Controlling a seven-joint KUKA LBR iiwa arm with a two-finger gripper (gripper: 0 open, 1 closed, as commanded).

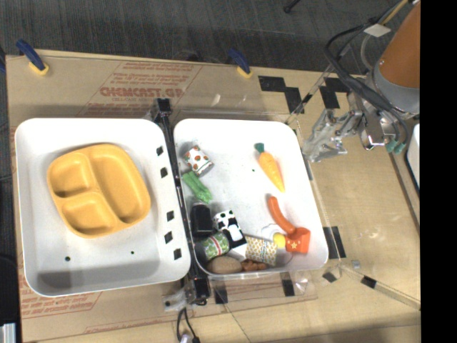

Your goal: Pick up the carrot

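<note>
Carrot (271,168) lies untouched in your right bin (300,145); the end effector (330,136) hovers outside it, fingers spread wide, empty. Grasp remains.

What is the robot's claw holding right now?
Nothing. The gripper sits outside the right bin, with nothing between its fingers. The carrot lies loose in that bin, untouched.

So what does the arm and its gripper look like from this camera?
The arm is grey with a broad orange band, and black cables loop around it. The gripper is pale, silvery metal with a skeletal frame, plus a small teal part beside it.
</note>
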